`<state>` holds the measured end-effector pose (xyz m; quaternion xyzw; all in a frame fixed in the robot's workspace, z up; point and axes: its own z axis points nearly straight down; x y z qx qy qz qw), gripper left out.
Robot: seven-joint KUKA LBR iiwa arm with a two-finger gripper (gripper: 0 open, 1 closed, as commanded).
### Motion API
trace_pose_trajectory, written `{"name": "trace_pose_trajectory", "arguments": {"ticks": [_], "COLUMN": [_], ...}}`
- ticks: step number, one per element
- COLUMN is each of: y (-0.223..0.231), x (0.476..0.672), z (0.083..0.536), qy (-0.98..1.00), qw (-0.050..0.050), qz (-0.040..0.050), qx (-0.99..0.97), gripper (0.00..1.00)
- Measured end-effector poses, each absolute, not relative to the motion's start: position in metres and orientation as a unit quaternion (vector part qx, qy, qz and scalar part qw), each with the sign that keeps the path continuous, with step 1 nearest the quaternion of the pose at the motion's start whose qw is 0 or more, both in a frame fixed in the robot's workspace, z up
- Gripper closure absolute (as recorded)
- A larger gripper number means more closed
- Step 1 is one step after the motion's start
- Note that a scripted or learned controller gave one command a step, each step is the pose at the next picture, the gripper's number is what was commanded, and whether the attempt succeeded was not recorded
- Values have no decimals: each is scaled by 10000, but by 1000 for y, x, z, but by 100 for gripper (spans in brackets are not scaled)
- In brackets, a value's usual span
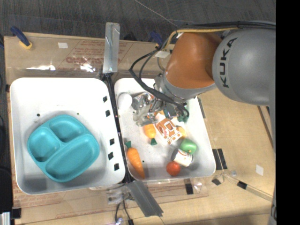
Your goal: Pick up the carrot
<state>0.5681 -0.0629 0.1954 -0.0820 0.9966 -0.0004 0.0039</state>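
Note:
The carrot (135, 160) is orange with a green tip and lies near the front left corner of the right bin (123, 135). My gripper (143, 110) hangs low in the upper middle of that bin, well behind the carrot and apart from it. Its metal fingers point down toward a small orange item (150, 131). The wrist above hides the back of the bin.
An orange-and-white patterned box (168, 130), a green and white item (187, 149) and a red tomato (174, 168) crowd the right bin. A white round piece (124, 99) sits at its back left. The left bin (28, 97) holds a teal divided plate (63, 146).

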Motion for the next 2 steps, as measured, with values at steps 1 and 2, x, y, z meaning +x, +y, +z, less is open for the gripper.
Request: {"name": "trace_pose_trajectory", "arguments": {"ticks": [1,2], "y": [-31,-103], "x": [600,602], "z": [192,190], "qy": [9853,9807], "qw": [15,19], "qz": [2,-14], "qx": [-1706,-1956], "gripper": [100,100]}}
